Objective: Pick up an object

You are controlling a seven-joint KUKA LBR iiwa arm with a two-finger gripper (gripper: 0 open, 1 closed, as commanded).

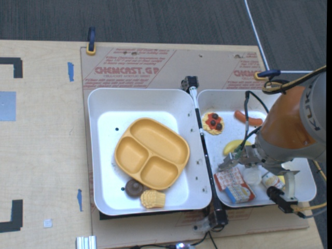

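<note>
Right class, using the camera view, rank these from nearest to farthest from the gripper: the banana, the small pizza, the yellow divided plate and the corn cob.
1. Banana: right bin, just above the gripper.
2. Small pizza: right bin, near its top left corner.
3. Yellow divided plate: middle of the left bin.
4. Corn cob: left bin, bottom edge, below the plate.

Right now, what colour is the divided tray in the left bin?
Yellow-orange, plain; clear in the camera view: divided tray.

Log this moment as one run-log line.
arm: over right white bin | gripper: beside yellow banana | left white bin: yellow divided plate
</note>
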